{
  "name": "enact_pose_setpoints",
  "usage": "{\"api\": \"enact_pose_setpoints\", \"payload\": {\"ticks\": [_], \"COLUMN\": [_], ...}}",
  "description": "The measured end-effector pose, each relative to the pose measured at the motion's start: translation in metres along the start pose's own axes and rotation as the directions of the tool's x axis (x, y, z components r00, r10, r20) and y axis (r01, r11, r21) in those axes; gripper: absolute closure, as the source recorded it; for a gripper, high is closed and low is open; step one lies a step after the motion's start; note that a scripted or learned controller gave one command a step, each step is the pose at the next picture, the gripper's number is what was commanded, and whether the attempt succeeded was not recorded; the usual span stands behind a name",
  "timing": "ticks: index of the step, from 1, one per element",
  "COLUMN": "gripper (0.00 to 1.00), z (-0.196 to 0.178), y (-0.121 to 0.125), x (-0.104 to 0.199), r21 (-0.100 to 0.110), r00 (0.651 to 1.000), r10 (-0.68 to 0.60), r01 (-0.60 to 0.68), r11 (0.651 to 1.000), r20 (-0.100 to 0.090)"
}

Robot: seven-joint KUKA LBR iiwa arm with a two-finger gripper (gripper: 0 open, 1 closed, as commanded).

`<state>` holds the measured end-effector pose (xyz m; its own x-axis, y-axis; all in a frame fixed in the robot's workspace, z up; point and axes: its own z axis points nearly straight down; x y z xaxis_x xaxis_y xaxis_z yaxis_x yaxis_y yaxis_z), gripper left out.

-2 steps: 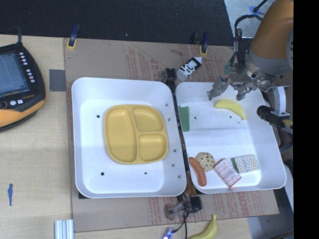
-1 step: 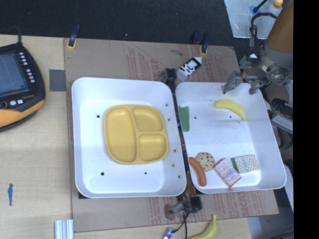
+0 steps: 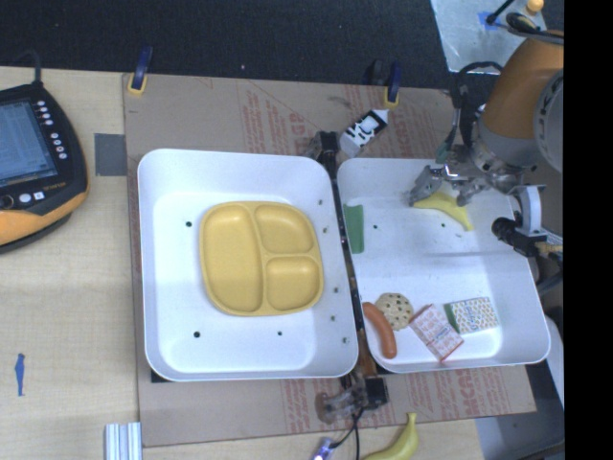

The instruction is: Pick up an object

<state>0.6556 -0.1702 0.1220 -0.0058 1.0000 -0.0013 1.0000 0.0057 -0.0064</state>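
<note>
Claw (image 3: 442, 188) sits low in the right bin (image 3: 508, 286), up in its far right part, coming off the grey arm with orange band (image 3: 525, 94) from the right. A yellow banana (image 3: 450, 210) lies on the bin floor right at the claw, metal fingers (image 3: 426, 186) splayed over its top end; can't tell how far open they are, or if the banana is actually pinched between them or just under them. Rest of the right bin: green block (image 3: 355, 227) by the left wall, and along the near edge a sausage (image 3: 379, 329), a cookie (image 3: 394, 308), a red-and-white packet (image 3: 436, 331) and a green-patterned box (image 3: 473, 314), all close together, well apart from the claw. Left bin (image 3: 172, 257) holds a yellow divided plate (image 3: 260, 257), roughly centred. On the worktop: a handheld screen pendant (image 3: 34, 166) at far left, second banana (image 3: 397, 441) near the front edge, a black-and-white item (image 3: 363, 130) behind the bins.
</note>
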Motion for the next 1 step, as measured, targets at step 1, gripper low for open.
{"api": "enact_pose_setpoints", "payload": {"ticks": [1], "gripper": [0.0], "z": [0.0317], "y": [-0.1041], "x": [0.0635], "r21": [0.001], "r00": [1.0], "r10": [-0.001], "r01": [0.001], "r11": [1.0], "r20": [-0.002]}}
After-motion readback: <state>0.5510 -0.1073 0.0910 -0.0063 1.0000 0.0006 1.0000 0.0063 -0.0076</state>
